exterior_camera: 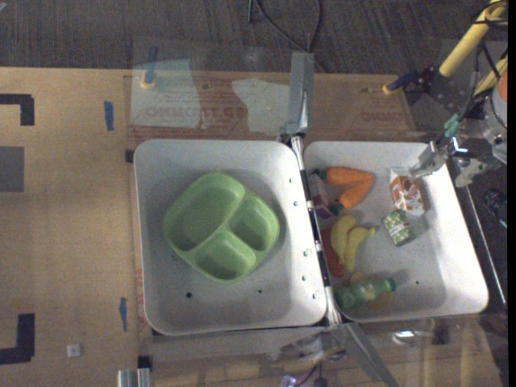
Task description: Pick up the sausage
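Observation:
The sausage (331, 261) is a thin reddish piece lying along the left wall of the right bin (451, 285), partly tucked under the yellow bananas (349, 239). My gripper (431, 161) hangs over the right bin's far right corner, just above and to the right of a small orange-and-white carton (405, 192). It is well away from the sausage, and nothing shows in its grasp.
The right bin also holds two carrots (351, 182), a small green can (397, 226), a green bottle (364, 292) near the front and a purple-white packet (318, 193). A green divided plate (222, 226) sits in the left bin (161, 297). Cables and a yellow handle (472, 39) stand at the far right.

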`<state>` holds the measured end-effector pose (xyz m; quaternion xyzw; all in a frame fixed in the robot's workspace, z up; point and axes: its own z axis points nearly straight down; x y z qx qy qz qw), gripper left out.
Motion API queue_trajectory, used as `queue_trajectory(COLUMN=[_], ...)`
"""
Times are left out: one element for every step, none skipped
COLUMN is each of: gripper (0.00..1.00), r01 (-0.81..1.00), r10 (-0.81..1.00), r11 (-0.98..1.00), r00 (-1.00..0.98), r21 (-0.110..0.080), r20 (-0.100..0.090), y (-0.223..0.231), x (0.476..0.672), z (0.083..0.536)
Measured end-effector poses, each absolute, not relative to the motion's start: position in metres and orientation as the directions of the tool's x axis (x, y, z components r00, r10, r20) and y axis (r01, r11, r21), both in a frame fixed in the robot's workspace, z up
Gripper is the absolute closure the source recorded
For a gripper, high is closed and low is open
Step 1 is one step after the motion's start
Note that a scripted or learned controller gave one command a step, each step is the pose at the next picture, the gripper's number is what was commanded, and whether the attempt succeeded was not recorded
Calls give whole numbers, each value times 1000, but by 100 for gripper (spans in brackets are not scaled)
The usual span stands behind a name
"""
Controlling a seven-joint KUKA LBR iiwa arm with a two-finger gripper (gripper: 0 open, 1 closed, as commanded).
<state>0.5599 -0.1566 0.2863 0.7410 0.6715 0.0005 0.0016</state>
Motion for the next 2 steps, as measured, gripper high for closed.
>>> queue_trajectory(gripper=[0,0], r01=[989,992], r10=[989,992], r11=[146,128], r00=[-146,-128], r21=[1,-1], r20=[0,0], y=[-149,-139], x=[615,659], z=[175,87])
